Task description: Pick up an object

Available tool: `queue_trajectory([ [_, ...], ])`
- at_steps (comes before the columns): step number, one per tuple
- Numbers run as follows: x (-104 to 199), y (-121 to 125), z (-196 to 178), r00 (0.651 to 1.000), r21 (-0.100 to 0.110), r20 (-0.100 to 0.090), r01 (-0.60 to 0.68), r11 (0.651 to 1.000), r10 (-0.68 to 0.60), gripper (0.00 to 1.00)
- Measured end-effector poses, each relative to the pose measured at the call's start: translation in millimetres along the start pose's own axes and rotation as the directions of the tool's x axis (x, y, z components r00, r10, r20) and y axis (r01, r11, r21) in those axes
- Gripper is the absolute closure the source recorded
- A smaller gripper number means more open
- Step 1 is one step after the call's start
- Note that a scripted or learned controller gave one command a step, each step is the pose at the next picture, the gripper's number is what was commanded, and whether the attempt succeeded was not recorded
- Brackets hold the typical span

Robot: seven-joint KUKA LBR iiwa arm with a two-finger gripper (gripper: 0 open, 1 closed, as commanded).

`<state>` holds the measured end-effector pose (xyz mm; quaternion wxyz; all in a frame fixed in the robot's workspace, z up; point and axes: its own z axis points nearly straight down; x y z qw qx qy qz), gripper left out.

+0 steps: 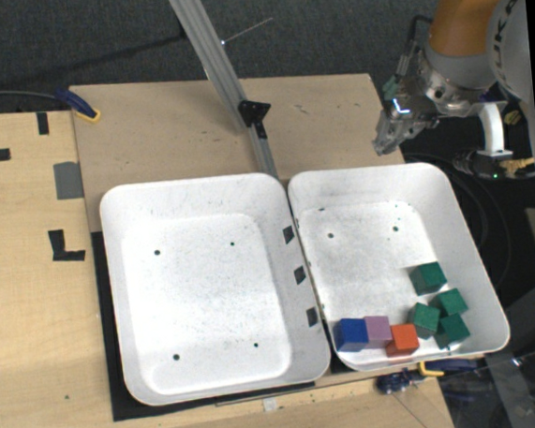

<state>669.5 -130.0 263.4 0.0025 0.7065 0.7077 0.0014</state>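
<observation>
While my grey arm with its orange band (pixel 474 10) reaches in high, my claw (pixel 394 135) hangs over bare bench just past the right white bin's (pixel 368 182) far rim; whether it is clenched, I cannot tell. Well below it, small green (pixel 428 278), blue (pixel 352 332), purple (pixel 377 328) and orange (pixel 404 338) blocks cluster in that bin's near corner.

Two bins (pixel 117 213); seven blocks (pixel 429 277) (four green, one blue, purple, orange).

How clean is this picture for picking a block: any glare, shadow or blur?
Camera view: lighting is even, and the right bin shows no glare; the blocks, such as the blue block, are sharp with faint shadows; the gripper is dim and slightly soft against the dark background.
</observation>
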Motion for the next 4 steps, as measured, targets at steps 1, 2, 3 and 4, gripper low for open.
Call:
queue_trajectory([
  [1, 54, -14, 16, 1.000, 0.008, -0.002, 0.003, 1.000, -0.003, 1.00],
  [2, 110, -23, 23, 1.000, 0.008, -0.003, 0.005, 1.000, -0.005, 1.00],
  [3, 163, -53, 24, 1.000, 0.009, -0.003, 0.005, 1.000, -0.005, 1.00],
  [4, 221, -64, 33, 1.000, 0.008, -0.003, 0.005, 1.000, -0.005, 1.00],
])
